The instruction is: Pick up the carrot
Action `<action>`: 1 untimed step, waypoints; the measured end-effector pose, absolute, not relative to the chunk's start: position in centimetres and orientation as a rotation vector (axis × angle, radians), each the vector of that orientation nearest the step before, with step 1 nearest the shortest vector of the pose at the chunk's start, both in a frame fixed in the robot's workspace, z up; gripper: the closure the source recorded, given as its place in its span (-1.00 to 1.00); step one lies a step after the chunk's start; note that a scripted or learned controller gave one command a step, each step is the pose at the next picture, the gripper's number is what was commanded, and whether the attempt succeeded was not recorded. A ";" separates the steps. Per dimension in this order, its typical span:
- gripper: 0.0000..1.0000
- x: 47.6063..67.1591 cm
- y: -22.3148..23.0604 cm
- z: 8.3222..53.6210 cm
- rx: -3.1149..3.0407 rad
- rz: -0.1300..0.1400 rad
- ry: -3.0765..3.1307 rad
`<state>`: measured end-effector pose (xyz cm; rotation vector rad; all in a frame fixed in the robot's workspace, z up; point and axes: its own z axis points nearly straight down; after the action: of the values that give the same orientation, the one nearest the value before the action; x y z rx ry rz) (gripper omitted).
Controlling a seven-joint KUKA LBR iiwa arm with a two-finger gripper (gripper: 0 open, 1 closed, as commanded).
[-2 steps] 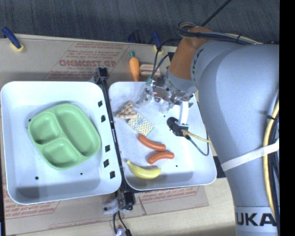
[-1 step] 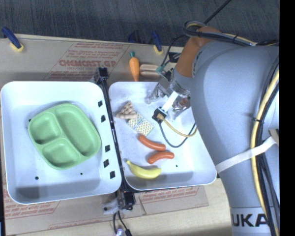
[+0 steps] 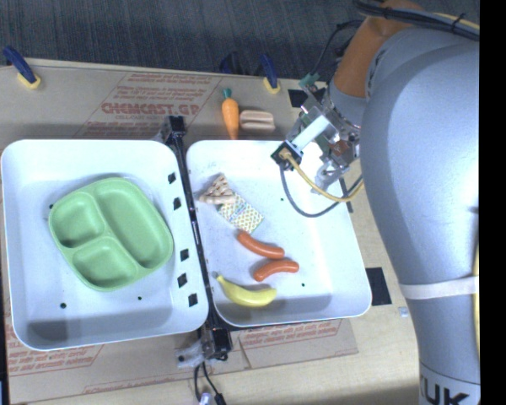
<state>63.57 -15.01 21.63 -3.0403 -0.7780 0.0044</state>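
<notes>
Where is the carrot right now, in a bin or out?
Out. The carrot lies on the cardboard behind the right bin, past its far rim, beside a small tan block.

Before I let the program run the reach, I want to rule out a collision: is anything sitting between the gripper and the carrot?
Nothing visible blocks it. The carrot lies outside the bins, beyond the right bin's far rim, with a small tan block beside it on the gripper's side, partly along a direct path.
</notes>
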 end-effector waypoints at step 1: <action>-1.00 59.1 -18.2 9.1 -3.094 0.007 -0.521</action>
<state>59.08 -18.21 9.11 -3.0936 -0.5206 0.0072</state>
